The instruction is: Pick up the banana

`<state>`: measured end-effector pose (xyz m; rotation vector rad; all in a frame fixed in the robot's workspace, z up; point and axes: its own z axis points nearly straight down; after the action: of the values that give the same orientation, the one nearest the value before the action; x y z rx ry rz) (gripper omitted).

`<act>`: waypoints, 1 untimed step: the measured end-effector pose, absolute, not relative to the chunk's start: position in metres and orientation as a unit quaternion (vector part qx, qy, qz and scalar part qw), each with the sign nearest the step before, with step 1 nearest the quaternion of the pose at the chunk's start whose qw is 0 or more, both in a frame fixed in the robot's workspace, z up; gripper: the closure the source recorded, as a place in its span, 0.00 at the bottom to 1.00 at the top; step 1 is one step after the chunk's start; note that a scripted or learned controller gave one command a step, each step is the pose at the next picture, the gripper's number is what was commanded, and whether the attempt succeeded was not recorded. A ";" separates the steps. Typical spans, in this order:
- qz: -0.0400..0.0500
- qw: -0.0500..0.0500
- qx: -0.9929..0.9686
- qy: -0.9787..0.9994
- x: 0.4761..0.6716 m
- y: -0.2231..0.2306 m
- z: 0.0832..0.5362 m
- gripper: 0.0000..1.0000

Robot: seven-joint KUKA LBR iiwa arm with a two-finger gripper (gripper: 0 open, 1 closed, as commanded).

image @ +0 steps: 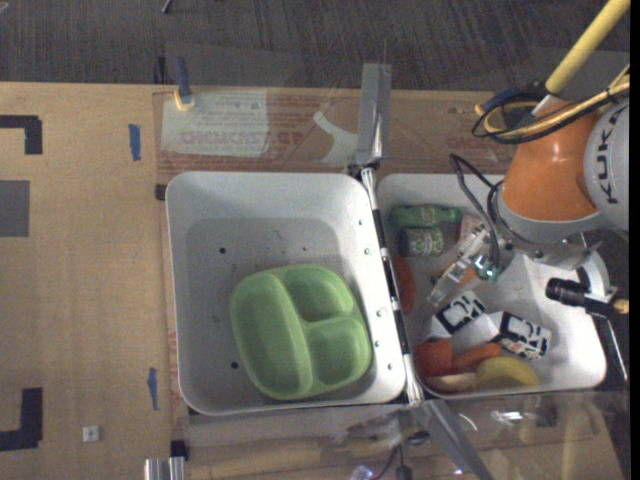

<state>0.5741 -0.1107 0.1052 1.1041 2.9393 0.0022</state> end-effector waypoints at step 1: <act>0.001 0.004 0.337 0.941 0.620 -0.122 0.211 0.00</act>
<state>0.6198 -0.1218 0.2109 1.0573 2.9502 0.0033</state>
